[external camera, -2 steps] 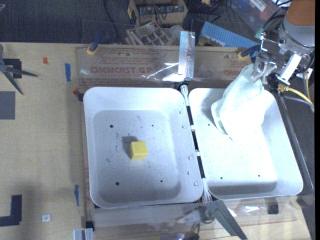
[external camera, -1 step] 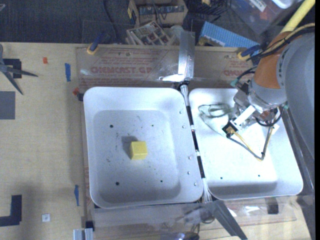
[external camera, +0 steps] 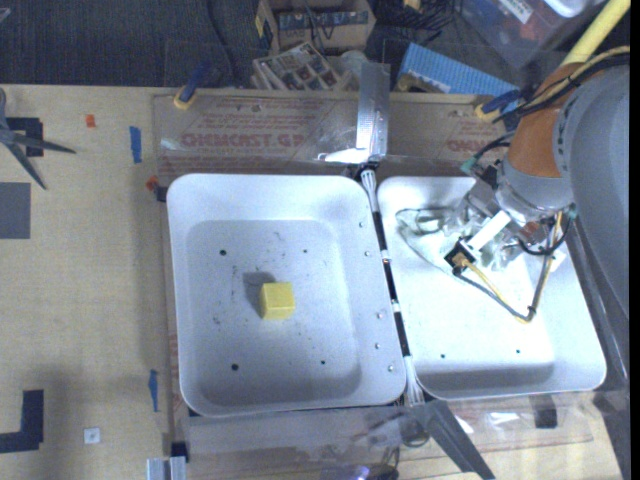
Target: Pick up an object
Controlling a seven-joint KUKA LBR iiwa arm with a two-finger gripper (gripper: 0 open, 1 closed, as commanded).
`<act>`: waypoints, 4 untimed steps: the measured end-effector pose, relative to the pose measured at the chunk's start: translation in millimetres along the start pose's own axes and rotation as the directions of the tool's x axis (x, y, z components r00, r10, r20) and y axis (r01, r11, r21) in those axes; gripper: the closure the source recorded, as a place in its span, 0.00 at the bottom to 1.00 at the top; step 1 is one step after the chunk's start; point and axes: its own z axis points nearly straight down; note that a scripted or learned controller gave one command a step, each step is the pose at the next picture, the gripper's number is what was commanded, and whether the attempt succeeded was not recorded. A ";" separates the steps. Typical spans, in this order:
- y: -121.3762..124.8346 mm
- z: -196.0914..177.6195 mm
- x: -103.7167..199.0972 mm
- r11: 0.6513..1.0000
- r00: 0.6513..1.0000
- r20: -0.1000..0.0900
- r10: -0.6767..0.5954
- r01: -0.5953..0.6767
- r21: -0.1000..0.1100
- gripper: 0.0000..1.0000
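My claw (external camera: 425, 223) hangs over the upper part of the shallow white right-hand bin (external camera: 520, 368), at the end of my grey arm with its orange wrist band (external camera: 535, 148). From this slant I cannot tell how the claw stands; it blurs into the pale bin floor and the cables around it. I see nothing gripped in it.

Largest first: the light wooden bench (external camera: 70, 298) spreads away from my claw on the far side of both bins. The shallow white left-hand bin (external camera: 200, 203) sits just beside the one I am over, the two touching along a raised middle rim (external camera: 390, 288). Beyond the bins, away from my claw toward the back of the bench, lies a clear plastic sheet with red lettering (external camera: 250, 133), and past that a clutter of boxes and cables (external camera: 310, 28).

The task's thing, as I judge it, is the small yellow cube-shaped block (external camera: 278, 300). It rests near the middle of the left-hand bin, well apart from my claw and across the rim from it. It sits alone and upright.

So the pick is not yet done: nothing is lifted. What is left is to cross the rim, come down over the block and grip it. I judge the rim the only hurdle; my own black-and-yellow cable (external camera: 500, 293), trailing just below my claw, could snag.
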 end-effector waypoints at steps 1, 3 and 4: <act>-0.2 -9.1 0.6 1.000 1.000 0.001 -0.002 0.002 0.001 1.00; -26.9 22.4 -34.0 0.978 0.978 -0.009 -0.208 0.208 -0.019 1.00; -41.6 -37.7 -12.6 0.948 0.948 -0.001 0.319 -0.319 -0.002 1.00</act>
